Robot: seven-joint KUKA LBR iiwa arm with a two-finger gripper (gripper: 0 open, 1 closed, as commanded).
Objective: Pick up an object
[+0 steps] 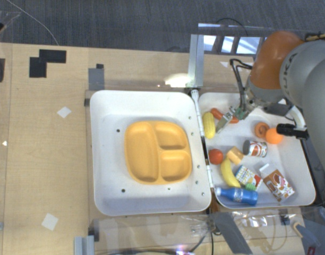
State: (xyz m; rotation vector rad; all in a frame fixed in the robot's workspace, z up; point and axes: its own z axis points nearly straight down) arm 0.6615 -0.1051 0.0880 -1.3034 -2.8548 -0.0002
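Two white bins (152,206) edge to edge; pincer (230,117) by right bin's left wall.

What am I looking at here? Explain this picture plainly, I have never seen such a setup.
This is one photo from a camera fixed above a workbench, looking down at a slant. The big grey shape with an orange band at the upper right is a robot arm; it reaches in from the right, and its gripper hangs low over the right bin. I cannot tell whether it holds anything. Two shallow white bins sit side by side. The left bin holds a yellow divided tray. The right bin holds small toy groceries: a banana, a tomato, a blue bottle, a can, an orange and a brown carton.
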